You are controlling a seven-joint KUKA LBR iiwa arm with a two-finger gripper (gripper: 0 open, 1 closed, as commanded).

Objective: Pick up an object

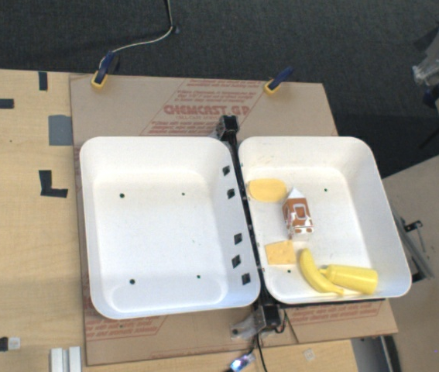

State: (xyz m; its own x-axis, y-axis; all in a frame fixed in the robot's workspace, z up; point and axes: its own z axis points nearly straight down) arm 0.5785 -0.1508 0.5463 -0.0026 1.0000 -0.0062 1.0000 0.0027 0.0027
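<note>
**Five small things in the right bin, arm off at the edge**

Two shallow white bins sit side by side on a printed cardboard sheet (204, 107), which lies on the wooden tabletop (18, 231). The left bin (95, 208) and the right bin (374, 200) meet along a dark seam with small black clips.

All the things to pick lie in the right bin, mostly in its left and near parts. A flat yellow oval (267, 190) lies close to the seam. Just beside it, toward the middle of the bin, is a small white carton (298, 215) with brown and red print. Below these a yellow-orange square block (281, 253) lies near the seam. A banana (312, 273) curves along the near wall, its far end just beside the block. A yellow bottle (352, 278) lies on its side, touching or nearly touching the banana.

Two clamps, one at the left (101, 74) and one at the right (279, 77), grip the far edge of the cardboard, and a pale cable (138, 45) runs off from the left clamp.

A grey part of the arm (433, 59) shows at the upper right edge, well apart from the bins. Whether the tool is spread or pressed together cannot be told.
</note>
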